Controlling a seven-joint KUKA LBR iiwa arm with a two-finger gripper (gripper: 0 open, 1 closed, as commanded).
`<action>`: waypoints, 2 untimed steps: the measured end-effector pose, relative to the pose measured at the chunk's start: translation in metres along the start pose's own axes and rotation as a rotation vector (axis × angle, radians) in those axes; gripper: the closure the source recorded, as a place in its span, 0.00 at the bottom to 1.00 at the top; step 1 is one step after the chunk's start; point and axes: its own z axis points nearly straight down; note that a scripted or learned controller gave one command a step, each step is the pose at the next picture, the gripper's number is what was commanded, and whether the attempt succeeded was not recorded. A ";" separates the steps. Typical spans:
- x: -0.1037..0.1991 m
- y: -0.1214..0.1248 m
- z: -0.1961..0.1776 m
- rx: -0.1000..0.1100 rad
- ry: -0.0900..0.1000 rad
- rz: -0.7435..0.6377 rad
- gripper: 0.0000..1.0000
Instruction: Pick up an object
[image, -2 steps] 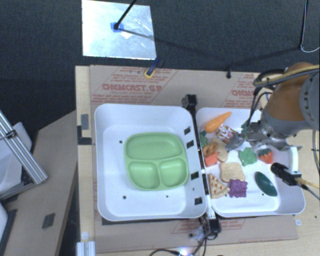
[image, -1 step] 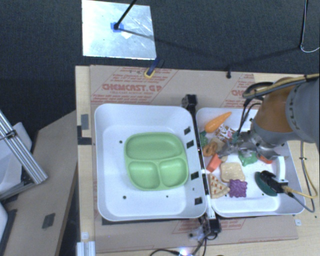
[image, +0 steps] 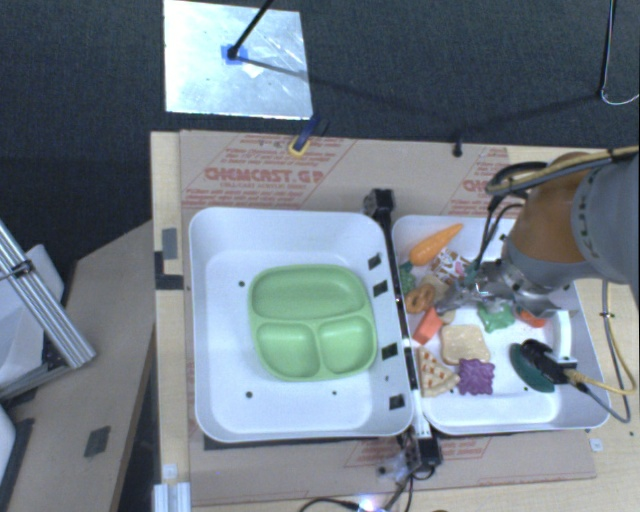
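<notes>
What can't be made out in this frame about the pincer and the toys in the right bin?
- Pincer: blurred and dark in the camera view; open or shut cannot be told, nor whether it touches anything.
- Green toy: partly covered by the arm's wrist; its shape is unclear.
- Red piece: mostly hidden under the wrist.
- Patterned toy beside the carrot: too small to identify.
- Right bin: its far right corner lies behind the arm.

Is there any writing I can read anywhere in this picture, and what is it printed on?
"CHEMCAST G P", red print on the brown board under the bins, top left.
The same red print, top right and along the front edge: cut off or too blurred to read.
</notes>
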 end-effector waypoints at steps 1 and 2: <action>0.001 0.002 -0.012 -0.006 0.001 0.000 1.00; 0.000 0.009 -0.075 -0.002 -0.001 -0.004 1.00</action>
